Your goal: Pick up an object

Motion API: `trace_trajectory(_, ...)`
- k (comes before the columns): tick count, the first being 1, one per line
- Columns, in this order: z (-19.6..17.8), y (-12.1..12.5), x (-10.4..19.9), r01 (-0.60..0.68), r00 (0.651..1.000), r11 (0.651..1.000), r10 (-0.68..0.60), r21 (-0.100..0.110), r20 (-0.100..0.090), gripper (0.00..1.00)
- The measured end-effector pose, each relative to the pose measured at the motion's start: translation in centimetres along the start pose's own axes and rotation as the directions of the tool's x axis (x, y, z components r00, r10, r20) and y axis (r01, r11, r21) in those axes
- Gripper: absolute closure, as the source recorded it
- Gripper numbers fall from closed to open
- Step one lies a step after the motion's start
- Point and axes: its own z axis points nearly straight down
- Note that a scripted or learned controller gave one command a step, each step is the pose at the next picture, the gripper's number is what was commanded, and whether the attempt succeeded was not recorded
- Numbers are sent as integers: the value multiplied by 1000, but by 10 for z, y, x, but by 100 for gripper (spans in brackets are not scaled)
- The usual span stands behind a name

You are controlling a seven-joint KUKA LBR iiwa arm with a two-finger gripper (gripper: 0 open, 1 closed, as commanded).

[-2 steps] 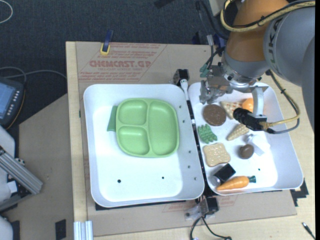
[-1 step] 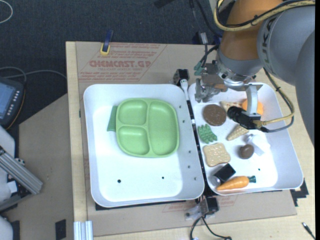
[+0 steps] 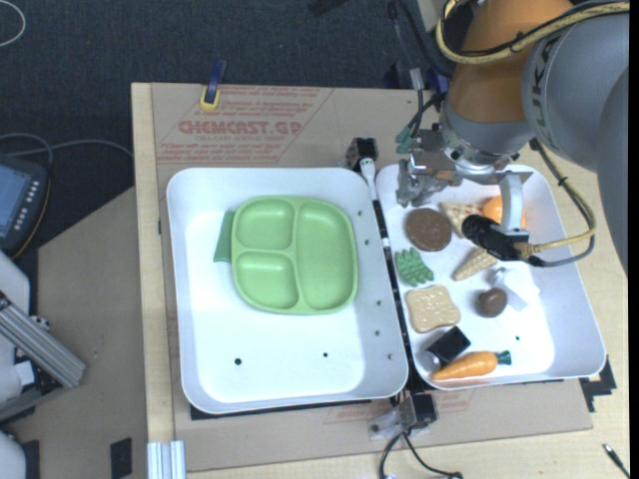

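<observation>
The gripper (image 3: 431,180) hangs in the upper part of the right bin (image 3: 574,317), near its top left corner, just above the brown cookie (image 3: 430,229). Whether its fingers are open or shut I cannot tell; the metal parts blur together under the wrist, and nothing shows between them.

The task names no particular thing, so the cookie, nearest the tool, is my guess for the target. It lies flat in the upper left of the right bin, apart from its neighbours: a green leafy piece (image 3: 411,264) below it, a cracker (image 3: 432,308) lower still, a cone (image 3: 475,263) to its right. It looks like a toy disc, probably light and stiff (hard plastic, I would judge), so it should not crush. The trouble is its low profile: lying flat, it offers only a thin edge, and the fingers would have to straddle its full width and close on the rim, close to the bin floor. A smooth rim could slip out.

The carrot (image 3: 467,365) at the bottom of the bin, touching a black block (image 3: 447,345), would be an easier grip across its narrow body, being long and rounded. A small brown ball (image 3: 490,302) sits right of the cracker and may roll if nudged.

The left bin (image 3: 190,297) holds a green divided plate (image 3: 296,254), wide and shallow, awkward to take except by its rim.
</observation>
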Motion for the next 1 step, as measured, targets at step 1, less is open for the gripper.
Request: trace_trajectory(1, 1, 0, 6, 2, 1000, 1000, -2, 1, -1, 100)
